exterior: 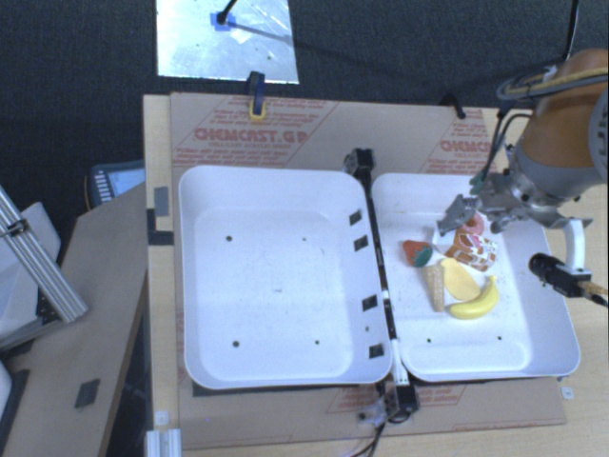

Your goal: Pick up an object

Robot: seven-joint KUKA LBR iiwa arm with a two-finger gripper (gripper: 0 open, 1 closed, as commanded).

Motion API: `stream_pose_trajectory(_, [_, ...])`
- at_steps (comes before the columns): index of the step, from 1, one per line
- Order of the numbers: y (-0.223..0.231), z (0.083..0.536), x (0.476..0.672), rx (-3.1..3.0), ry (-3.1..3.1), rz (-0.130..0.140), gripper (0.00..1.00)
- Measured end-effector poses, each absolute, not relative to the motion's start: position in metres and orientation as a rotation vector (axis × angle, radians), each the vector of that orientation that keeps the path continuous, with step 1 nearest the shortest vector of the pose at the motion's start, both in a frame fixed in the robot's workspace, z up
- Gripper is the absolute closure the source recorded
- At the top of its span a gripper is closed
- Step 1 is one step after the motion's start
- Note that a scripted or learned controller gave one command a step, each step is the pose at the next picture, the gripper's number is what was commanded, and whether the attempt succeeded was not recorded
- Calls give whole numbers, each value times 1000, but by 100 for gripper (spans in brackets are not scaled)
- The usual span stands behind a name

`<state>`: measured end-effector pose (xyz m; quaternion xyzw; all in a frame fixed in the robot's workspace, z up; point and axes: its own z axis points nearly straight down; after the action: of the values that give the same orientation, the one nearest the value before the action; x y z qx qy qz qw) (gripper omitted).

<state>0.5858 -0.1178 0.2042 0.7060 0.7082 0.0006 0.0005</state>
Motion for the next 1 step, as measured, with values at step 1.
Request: stream_pose_trajectory(1, [-74, 256, 652, 2204, 2226, 12, 0])
